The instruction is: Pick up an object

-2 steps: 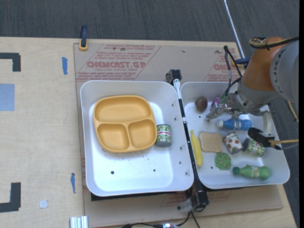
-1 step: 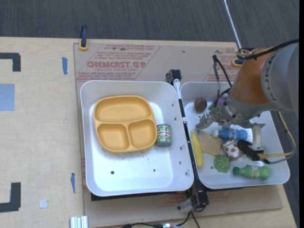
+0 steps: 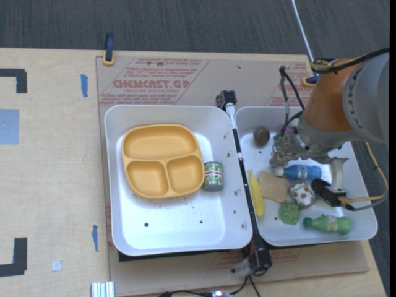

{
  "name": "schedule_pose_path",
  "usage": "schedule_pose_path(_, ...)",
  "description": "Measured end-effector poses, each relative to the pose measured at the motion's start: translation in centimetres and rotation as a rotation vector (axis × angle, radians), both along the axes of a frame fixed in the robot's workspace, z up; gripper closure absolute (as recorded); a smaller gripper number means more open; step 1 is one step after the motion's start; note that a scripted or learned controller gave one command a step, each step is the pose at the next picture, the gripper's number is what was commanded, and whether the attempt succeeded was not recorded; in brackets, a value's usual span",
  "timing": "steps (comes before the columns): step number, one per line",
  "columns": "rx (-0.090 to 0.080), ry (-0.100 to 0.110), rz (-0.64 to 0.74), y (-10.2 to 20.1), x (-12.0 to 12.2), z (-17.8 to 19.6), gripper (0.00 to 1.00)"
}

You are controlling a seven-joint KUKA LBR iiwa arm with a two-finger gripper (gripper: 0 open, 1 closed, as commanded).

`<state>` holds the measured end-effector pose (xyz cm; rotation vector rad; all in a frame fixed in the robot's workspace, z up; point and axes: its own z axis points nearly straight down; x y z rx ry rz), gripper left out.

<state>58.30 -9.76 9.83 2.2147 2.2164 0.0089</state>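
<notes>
1. While the arm reaches in from the right, its gripper [image 3: 286, 156] hangs low over the right bin [image 3: 365, 228], near the blue-and-white bottle [image 3: 303, 171]. Whether the fingers are released or clenched cannot be told; the wrist hides them.
2. Candidate objects lie crowded in that bin: a brown ball [image 3: 262, 135], a banana [image 3: 255, 193], a tan slab [image 3: 273, 187], a red-and-white ball [image 3: 302, 194], broccoli [image 3: 289, 213] and a green bottle [image 3: 328, 224]. Nothing visibly sits in the gripper.
3. Risk, as judged: the bottle touches the slab, so a descent may nudge both and close on neither.
4. Risk: rounded items may roll aside under contact.
5. Left bin [image 3: 117, 166] holds a yellow divided tray [image 3: 162, 159] with a small can [image 3: 213, 175] just beside it, well apart from the gripper.
</notes>
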Motion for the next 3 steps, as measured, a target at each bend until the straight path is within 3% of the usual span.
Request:
schedule_pose_path(1,0.000,0.001,0.000,0.0,0.0,0.0,0.00)
schedule_pose_path(3,0.000,-0.001,0.000,0.1,-7.2,-1.1,0.00)
